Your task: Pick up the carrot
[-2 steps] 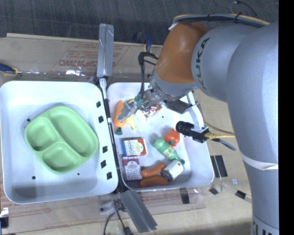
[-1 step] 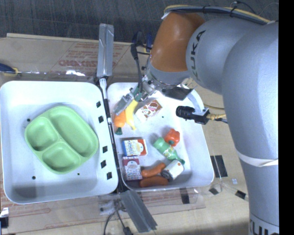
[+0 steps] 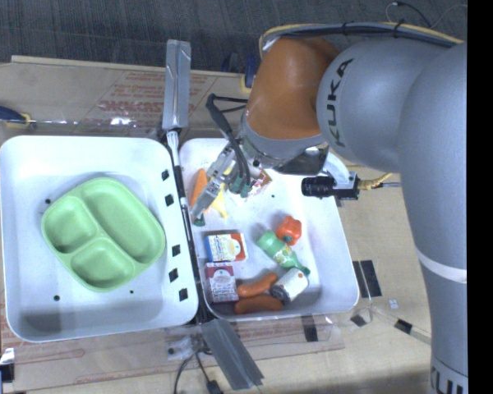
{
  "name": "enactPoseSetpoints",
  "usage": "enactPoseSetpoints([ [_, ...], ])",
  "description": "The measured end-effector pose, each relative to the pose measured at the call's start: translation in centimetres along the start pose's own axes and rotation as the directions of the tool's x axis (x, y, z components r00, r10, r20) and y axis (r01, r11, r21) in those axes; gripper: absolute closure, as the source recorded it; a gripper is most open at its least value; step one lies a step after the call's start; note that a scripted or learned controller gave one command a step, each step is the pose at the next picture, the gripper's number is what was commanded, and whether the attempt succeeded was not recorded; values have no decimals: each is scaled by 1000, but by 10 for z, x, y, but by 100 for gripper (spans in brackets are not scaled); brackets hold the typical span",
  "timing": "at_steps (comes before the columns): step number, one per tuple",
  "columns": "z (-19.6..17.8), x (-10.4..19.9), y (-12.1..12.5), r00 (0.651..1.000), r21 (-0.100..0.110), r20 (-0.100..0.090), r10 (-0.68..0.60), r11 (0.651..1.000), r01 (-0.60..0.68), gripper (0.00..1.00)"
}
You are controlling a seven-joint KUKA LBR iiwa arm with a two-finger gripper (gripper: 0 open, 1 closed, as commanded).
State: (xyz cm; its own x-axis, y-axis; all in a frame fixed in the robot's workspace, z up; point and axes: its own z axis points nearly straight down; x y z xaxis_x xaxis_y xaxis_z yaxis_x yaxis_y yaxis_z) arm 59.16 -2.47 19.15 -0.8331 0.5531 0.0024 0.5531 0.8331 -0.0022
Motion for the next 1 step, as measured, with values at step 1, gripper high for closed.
enactPoseSetpoints([
  [1, -1, -44, -5, 980, -1, 5, -201, 980, 201, 0],
])
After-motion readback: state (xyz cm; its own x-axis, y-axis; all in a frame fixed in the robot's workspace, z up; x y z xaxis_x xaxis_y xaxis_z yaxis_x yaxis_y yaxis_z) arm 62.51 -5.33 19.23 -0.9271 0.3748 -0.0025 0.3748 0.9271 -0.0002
